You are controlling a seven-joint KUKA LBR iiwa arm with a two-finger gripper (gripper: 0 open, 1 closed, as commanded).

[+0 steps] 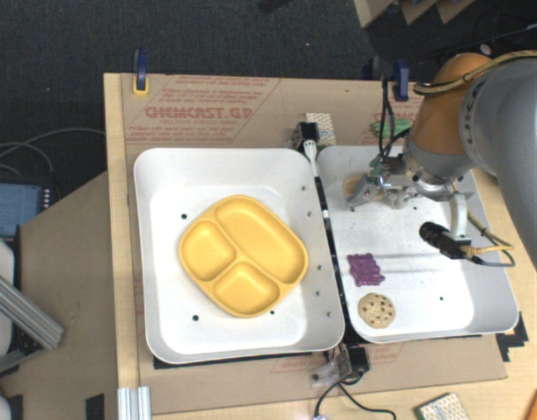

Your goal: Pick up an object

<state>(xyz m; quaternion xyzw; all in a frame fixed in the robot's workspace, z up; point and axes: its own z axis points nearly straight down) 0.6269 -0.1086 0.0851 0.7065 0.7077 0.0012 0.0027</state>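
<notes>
We see the bench point(198, 112) with two shallow white bins side by side. In the left bin point(159, 261) a yellow divided plate point(242, 254) with three compartments lies near the centre, a little tilted, and it touches no wall. The right bin point(478, 309) carries the small objects: a purple grape cluster point(366, 269) lies toward 8 o'clock of the bin's centre, and a round cookie with dark chips point(376, 310) lies just beside it, at 6 o'clock from the grapes, near the front wall. A small tan piece point(353, 185) rests at the 11 o'clock corner of this bin; what it is we cannot tell. The arm point(487, 103) comes in from 3 o'clock, with its orange band above the wrist. The gripper point(384, 188) is low over the far part of the right bin, at 12 o'clock from the grapes and well apart from them. Whether it is open or closed we cannot tell, and nothing is visibly held.
</notes>
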